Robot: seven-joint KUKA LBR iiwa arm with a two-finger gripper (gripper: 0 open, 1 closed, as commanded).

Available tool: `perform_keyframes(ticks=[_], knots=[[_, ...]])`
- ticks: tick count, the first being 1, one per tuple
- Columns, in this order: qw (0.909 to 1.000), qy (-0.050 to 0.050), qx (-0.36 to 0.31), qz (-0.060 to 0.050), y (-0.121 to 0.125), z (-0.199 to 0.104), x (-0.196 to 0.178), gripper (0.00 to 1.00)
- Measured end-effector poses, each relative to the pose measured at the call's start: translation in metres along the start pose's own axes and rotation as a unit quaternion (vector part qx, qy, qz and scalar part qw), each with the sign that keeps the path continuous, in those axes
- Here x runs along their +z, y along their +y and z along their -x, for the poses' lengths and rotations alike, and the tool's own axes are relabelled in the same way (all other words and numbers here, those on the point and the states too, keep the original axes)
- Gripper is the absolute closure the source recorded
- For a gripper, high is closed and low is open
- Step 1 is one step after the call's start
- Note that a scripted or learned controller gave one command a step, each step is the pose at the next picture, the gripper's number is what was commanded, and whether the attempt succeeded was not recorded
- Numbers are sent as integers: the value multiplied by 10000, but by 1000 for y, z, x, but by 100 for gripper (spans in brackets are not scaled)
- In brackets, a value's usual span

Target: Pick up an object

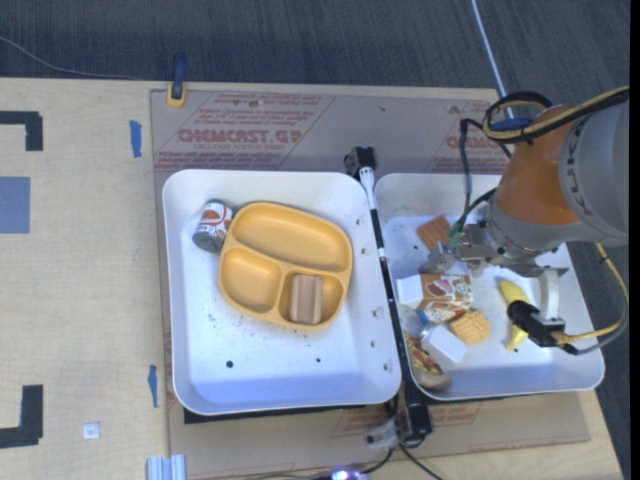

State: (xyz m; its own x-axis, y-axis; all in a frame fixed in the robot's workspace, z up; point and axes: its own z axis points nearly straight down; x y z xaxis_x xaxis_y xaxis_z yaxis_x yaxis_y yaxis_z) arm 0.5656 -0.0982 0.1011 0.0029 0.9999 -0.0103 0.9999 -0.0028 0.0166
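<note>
My gripper (447, 255) hangs low over the left half of the right bin (580, 368), the orange-banded wrist just right of it. Directly beneath and beside it lie a brown-orange flat piece (432, 231) and a printed snack packet (446, 292). A small white card (408, 289) lies left of the packet. Closer to the front lie a golden cracker (469, 326) and a white block (447, 347). A yellow banana-like piece (513, 297) lies to the right, partly under a black part of the arm. Nothing visibly sits in the gripper.
The left bin (190, 368) holds a yellow divided plate (285, 238) with a brown block (305, 298) in one compartment, and a small can (211, 225) at its back left. A dark divider (383, 268) runs between the bins. Cables trail off the arm on the right.
</note>
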Motion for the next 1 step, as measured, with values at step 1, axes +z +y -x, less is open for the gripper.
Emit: perform_keyframes(ticks=[1], knots=[[10000, -3, 2, 13, 1, 0, -10, 100]])
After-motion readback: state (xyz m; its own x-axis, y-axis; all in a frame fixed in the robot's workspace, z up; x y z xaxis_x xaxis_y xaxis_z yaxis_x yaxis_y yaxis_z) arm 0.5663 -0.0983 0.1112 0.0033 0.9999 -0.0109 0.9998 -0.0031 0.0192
